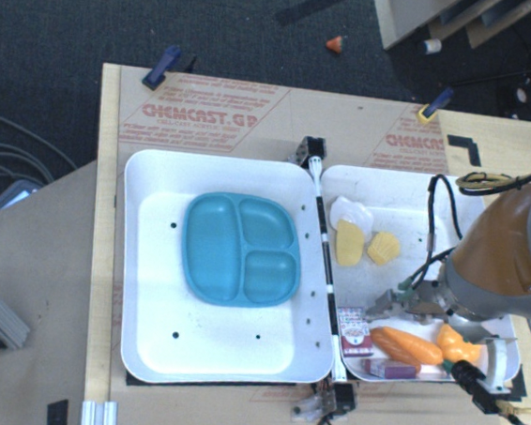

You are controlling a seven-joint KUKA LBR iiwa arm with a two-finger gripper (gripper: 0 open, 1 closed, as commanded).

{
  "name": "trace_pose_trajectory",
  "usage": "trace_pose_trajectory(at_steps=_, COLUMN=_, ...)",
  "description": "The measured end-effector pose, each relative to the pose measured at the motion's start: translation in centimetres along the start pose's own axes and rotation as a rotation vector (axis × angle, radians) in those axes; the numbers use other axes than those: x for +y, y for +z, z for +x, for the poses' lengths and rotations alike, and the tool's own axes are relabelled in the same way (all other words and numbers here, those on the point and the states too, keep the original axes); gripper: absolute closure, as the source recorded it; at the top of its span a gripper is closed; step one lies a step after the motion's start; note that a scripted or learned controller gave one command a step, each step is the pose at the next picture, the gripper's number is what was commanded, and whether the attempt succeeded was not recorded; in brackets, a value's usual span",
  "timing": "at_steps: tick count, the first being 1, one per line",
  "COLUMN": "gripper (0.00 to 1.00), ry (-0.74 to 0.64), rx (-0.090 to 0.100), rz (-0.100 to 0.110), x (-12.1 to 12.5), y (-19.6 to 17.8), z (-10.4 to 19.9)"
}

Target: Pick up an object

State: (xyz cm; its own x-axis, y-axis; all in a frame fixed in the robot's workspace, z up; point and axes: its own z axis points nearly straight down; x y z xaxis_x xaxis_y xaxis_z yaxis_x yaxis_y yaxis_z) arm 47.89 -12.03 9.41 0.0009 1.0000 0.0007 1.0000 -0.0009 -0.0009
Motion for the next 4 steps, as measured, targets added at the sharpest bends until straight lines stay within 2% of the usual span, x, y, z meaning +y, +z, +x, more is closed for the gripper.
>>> trace_pose_trajectory(at_steps=1, gripper=0.0, ry=-0.001, rx=0.0, rz=0.001, x=0.0, y=1.0, z=2.8)
trace_pose_trajectory(at_steps=2, gripper=0.0, ry=-0.002, rx=-0.001, rz=-0.002, x=9.0, y=0.9, z=0.0)
trace_pose_trajectory(at_steps=3, gripper=0.0, ry=-0.002, rx=-0.002, rz=-0.002, x=17.3, y=0.9, z=1.1)
trace_pose_trajectory(at_steps=4, gripper=0.0, ry=-0.002, rx=-0.002, rz=-0.003, x=18.8, y=0.9, z=-2.0)
